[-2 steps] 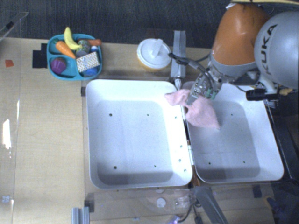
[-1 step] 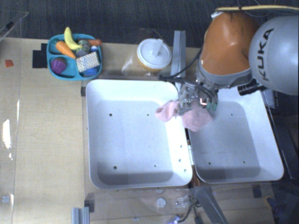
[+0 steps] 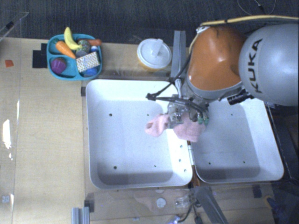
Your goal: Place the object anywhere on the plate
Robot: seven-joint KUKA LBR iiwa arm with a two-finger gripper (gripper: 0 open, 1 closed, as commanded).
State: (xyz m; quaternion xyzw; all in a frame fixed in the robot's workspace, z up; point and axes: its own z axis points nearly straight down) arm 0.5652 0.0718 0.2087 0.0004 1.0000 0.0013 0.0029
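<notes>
A pink cloth (image 3: 159,124) bunches up around my gripper (image 3: 179,119) over the right side of the left bin (image 3: 117,134), close to the seam between the two bins. The fingers are shut on the cloth's middle. One flap hangs to the left and a bigger flap (image 3: 189,130) droops to the right. A blue divided plate (image 3: 52,71) sits on the bench at the far left, well away from the gripper. It carries a toy banana, a carrot, a purple piece and other toy foods.
A white lidded cup (image 3: 154,53) stands on the bench behind the left bin. The right bin (image 3: 243,162) lies under the arm's orange and grey body (image 3: 219,59). A bracket and small hardware sit at the front edge between the bins.
</notes>
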